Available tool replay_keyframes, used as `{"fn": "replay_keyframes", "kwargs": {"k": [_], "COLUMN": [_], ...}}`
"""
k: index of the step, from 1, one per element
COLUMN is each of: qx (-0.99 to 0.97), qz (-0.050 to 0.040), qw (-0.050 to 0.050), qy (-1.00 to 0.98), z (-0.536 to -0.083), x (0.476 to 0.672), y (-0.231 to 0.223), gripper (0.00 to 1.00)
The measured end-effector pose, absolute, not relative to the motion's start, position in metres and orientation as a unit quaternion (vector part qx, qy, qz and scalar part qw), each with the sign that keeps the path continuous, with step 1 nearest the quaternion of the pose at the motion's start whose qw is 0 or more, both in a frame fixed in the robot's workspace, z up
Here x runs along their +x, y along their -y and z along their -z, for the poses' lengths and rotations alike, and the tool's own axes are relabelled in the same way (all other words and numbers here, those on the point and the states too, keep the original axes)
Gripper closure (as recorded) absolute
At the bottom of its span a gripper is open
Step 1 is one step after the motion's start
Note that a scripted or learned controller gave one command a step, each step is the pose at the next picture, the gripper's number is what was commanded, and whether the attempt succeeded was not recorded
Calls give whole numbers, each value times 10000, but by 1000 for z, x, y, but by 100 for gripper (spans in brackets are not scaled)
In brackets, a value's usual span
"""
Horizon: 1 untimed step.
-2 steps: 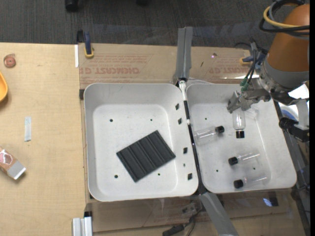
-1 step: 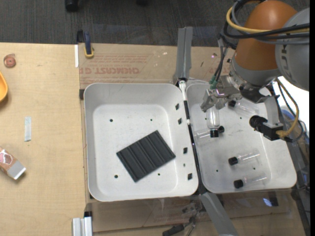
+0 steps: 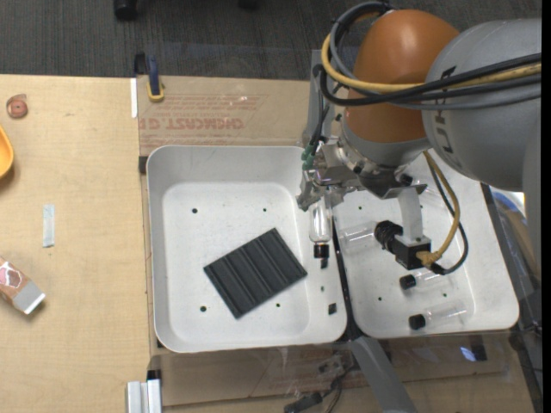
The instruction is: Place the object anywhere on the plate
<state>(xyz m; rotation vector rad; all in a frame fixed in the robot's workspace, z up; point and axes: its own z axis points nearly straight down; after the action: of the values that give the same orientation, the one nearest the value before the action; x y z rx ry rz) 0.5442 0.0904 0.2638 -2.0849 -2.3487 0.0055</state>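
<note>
While the grey-and-orange arm [image 3: 405, 84] leans in from your right, its gripper [image 3: 320, 222] hangs over the seam between the two white bins, and you can see a clear tube-like object [image 3: 319, 220] pinched upright between its fingers, a dark tip poking out below. Your plate (the dark ribbed slab [image 3: 256, 272]) lies tilted on the floor of the left bin [image 3: 172, 231], near the gripper but apart from it. Over in the right bin [image 3: 482, 299], small clear pieces with black caps [image 3: 417, 320] rest near the front wall.
</note>
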Motion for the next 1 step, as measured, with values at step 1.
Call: {"fn": "replay_keyframes", "kwargs": {"k": [1], "qx": [-4368], "qz": [-14], "qw": [12], "qy": [8996], "z": [-238], "x": [549], "y": [-85], "gripper": [100]}}
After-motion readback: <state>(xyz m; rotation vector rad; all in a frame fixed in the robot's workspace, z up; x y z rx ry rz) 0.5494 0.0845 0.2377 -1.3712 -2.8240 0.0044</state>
